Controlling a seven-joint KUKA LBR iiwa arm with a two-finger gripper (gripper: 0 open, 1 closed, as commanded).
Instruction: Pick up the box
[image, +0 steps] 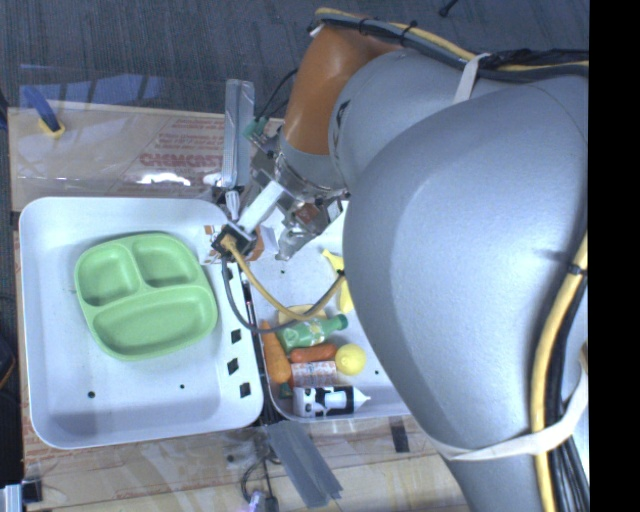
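Camera view, fixed overhead, slanted. Item one: gripper (285, 235), at the upper end of the right bin (285, 400), hanging from the orange wrist band (325, 85) of the grey arm (470, 260). Whether it is parted or closed cannot be told; wrist hardware and cables clutter it, and nothing is seen held in it. Yellow cable (265, 290) loops from the wrist down across the bin wall.

Item two: right bin, mostly hidden beneath the arm's bulk; a lower-left portion shows. Contents visible, packed close together: green bottle (315, 329) lying on its side; orange carrot-like piece (276, 358); red-orange sausage-shaped item (312, 353); yellow ball (350, 359); box (315, 374), small, dark red with a pale label, lying between the sausage-shaped item and a black-and-white container (330, 401) at the bin's near edge. Print on the box is too small to read. A yellow object (338, 268) is partly cut off by the arm.

Item three: left bin (40, 400), holding a green divided tray (146, 294) with three compartments.

Item four: clear sheet (120, 150) behind the bins, red lettering, blurred, illegible.
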